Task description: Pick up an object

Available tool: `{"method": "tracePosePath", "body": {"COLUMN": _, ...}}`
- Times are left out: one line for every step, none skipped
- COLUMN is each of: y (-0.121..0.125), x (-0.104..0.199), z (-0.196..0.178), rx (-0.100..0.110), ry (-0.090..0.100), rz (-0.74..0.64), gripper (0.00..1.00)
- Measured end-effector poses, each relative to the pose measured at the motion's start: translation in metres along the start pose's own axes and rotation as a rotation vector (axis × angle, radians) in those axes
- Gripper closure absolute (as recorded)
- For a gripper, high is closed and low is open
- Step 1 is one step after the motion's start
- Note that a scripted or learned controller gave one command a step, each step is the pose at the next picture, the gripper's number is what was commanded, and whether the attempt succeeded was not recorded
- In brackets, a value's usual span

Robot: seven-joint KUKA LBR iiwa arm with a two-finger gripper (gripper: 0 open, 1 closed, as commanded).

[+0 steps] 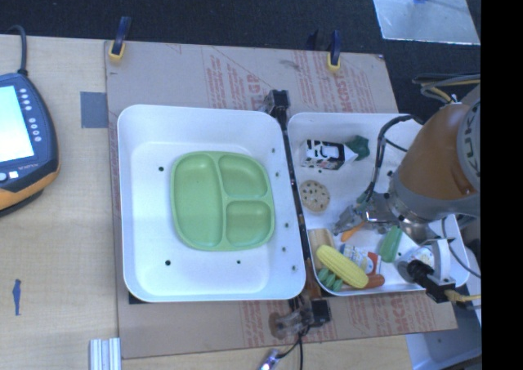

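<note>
The pick is not done yet, judging by how things lie: every object rests in the right bin point(304, 127), and nothing hangs lifted clear of it. The left bin point(131, 197) carries a green divided plate point(221, 198) and nothing that the arm is near. In the right bin lie a black-and-white carton point(324, 154) beside a dark green piece point(358, 147) toward the far wall, a round speckled cookie point(314, 195) below them, and at the near edge a yellow corn cob point(341, 266) among some green and orange-red items. The arm point(437, 160) reaches down into this bin, and the end effector point(365, 215) sits low among the clutter, just above the corn and next to a small orange bit point(349, 234). Its metal parts blur into the objects, so whether it is spread or closed, or has hold of anything, cannot be told. What is left is a confirmed grasp and a lift clear of the bin.
</note>
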State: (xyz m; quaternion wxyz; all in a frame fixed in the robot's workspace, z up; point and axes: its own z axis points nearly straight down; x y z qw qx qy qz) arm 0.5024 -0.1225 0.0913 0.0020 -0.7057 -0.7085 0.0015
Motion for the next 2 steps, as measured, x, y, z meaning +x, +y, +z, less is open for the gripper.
{"method": "tracePosePath", "body": {"y": 0.0, "x": -0.001, "z": -0.01, "rx": 0.001, "ry": -0.001, "rz": -0.003, "gripper": 1.0}}
{"method": "tracePosePath", "body": {"y": 0.051, "x": 0.098, "z": -0.101, "rx": -0.002, "ry": 0.001, "rz": -0.001, "gripper": 1.0}}
